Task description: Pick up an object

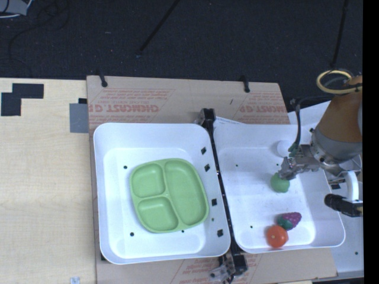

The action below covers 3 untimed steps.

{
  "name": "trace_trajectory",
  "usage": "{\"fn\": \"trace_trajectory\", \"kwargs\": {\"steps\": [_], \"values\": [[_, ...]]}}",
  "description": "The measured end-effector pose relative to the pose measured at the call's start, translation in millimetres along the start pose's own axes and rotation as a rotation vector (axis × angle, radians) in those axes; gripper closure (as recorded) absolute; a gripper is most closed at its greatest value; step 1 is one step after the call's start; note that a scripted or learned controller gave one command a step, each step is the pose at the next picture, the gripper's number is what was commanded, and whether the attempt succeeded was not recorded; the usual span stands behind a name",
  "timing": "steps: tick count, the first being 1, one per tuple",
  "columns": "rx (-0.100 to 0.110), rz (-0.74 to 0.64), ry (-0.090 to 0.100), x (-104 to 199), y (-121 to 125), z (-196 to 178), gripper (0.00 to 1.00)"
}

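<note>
We look down on a pale wooden bench with a dark carpeted floor beyond its far edge, where a few cables trail. A brown cardboard sheet lies under the bins, and red print on it appears upside down; we cannot read it with confidence. Dark rectangular patches sit on the bench top at the far left.

We count two white bins. The left bin holds one light green divided plate with three compartments. The right bin holds three small objects: one green ball-like object around the middle of the bin toward its right side, one purple object near the near right corner, and one orange-red round object just beside the purple one, on its near left.

One arm reaches in from the right, its orange band visible above the wrist. The gripper hangs over the right bin, directly at the far edge of the green ball-like object, seemingly touching it. The fingers are too small and blurred here, so we cannot tell whether the claw is released or clenched, nor whether the green object sits between them.
</note>
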<state>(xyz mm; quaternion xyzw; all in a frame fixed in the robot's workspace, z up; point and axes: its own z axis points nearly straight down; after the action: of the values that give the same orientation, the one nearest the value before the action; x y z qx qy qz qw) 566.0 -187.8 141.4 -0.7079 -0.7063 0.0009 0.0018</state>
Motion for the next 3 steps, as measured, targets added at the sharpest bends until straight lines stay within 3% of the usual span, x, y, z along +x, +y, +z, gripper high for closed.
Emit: {"fn": "trace_trajectory", "kwargs": {"steps": [1,2,3], "values": [[-0.007,-0.004,-0.003,-4.0,4.7,-62.1,1.00],[-0.004,-0.003,-0.002,-4.8,4.9,-77.8,1.00],[-0.001,-0.007,0.001,49.5,11.6,-69.4,1.00]]}}
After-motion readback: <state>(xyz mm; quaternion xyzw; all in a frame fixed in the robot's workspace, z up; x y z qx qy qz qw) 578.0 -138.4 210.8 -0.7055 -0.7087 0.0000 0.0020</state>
